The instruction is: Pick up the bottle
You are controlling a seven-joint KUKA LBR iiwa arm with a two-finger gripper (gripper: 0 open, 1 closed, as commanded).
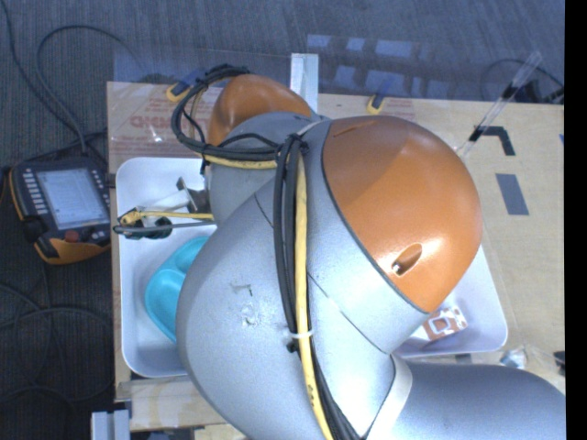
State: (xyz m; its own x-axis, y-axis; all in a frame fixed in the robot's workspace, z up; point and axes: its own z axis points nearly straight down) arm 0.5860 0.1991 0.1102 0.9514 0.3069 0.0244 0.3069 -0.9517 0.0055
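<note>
Grey KUKA arm w/ orange band (367, 246) reaches over left shallow white bin (133, 246), presumably to reach the bottle; gripper state cannot be told, bottle not identifiable, nearby lies a turquoise plastic item (170, 291).

Your arm (303, 282) bulks across the middle and lower right of the frame, grey casing with a large orange cap at centre right and a second orange band at upper centre. Black and yellow cables run along it. It stretches toward the left of the frame.
</note>
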